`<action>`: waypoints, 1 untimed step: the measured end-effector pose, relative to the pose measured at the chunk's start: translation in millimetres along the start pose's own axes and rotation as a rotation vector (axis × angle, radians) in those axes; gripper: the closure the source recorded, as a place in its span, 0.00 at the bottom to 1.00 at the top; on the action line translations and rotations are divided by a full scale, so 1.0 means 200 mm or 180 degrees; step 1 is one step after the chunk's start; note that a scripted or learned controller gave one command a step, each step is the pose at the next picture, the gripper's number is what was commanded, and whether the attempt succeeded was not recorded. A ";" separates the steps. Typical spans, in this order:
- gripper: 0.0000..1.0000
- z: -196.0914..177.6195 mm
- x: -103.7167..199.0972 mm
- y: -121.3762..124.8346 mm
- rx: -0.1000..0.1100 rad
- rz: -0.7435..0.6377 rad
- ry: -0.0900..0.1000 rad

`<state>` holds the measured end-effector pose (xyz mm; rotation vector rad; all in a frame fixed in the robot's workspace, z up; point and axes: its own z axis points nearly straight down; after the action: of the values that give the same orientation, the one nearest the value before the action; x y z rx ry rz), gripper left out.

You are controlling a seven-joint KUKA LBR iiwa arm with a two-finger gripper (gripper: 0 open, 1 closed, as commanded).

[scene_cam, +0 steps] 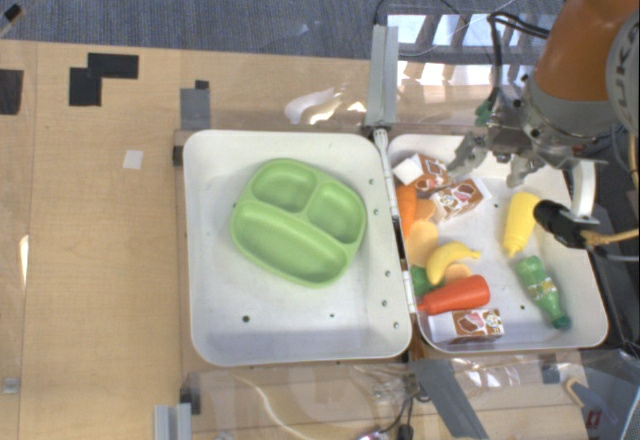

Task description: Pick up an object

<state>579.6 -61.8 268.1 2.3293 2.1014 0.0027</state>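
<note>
Two shallow white bins side by side across the middle of the frame: left bin (215, 328) given over to a single green divided plate (298, 219), lying flat near its centre, well apart from any wall, so nothing loose to grab there. Right bin (597, 323) crowded with the candidates for picking, hence the arm (590, 38) leaning in from the upper right, orange band uppermost.

Gripper (495, 160) poised over the upper part of the right bin, fingers spread apart, nothing between them; judged to be lining up a descent, not yet a grasp.

Directly below and just left of the spread fingers: a brown-and-white printed packet (452, 190), tilted, the likeliest target by position. Lower right of the gripper, a yellow bottle (521, 219) lying on its side, then a green bottle (540, 288) nearer the bin's right wall. Toward the divider: an orange carrot (404, 204), a banana (450, 259), a red-orange tube (455, 295) resting beside a small carton (470, 325) at the lower edge. Tight packing there; easy to nudge neighbours on the way down.
</note>
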 end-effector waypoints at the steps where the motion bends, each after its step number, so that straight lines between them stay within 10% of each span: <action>1: 0.00 0.27 -0.18 0.14 0.0011 0.0263 0.0002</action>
<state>605.0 -100.5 213.8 2.4164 2.0053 0.0001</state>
